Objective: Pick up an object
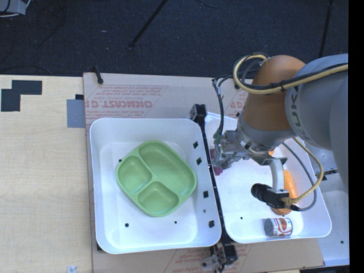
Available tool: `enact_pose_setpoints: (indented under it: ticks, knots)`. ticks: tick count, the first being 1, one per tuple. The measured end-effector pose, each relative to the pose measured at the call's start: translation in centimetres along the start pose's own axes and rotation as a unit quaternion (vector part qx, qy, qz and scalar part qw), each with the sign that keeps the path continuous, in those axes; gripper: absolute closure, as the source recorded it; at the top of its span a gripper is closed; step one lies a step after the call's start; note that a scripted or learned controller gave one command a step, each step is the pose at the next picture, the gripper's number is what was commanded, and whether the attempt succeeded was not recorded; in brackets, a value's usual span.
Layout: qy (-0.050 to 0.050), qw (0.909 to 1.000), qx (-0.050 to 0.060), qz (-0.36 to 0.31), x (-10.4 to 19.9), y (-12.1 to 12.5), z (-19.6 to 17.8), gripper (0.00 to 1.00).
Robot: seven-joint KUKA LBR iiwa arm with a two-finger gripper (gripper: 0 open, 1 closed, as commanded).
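Several things crowd the right bin (pixel 318 223), so the gripper (pixel 219 159), whose state I cannot tell, risks jamming against the bin's left wall.

Two white bins (pixel 108 152) side by side on a cardboard-covered bench (pixel 136 98).

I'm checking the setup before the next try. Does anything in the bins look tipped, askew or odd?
The can lies on its side near the right bin's front edge. The green plate sits turned at an angle in the left bin. Nothing looks spilled or broken.
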State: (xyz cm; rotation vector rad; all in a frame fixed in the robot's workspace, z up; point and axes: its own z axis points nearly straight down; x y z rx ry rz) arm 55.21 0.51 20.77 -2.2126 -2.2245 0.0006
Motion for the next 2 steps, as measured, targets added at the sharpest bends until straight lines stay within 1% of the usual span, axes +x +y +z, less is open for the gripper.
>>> enact_pose_setpoints:
  ticks: [1, 2]
  knots:
    - [-0.001, 1.0, 0.0, 0.001, 4.8, 1.6, -0.2, 1.0]
    - [-0.001, 1.0, 0.0, 0.001, 10.4, 1.7, 0.0, 1.0]
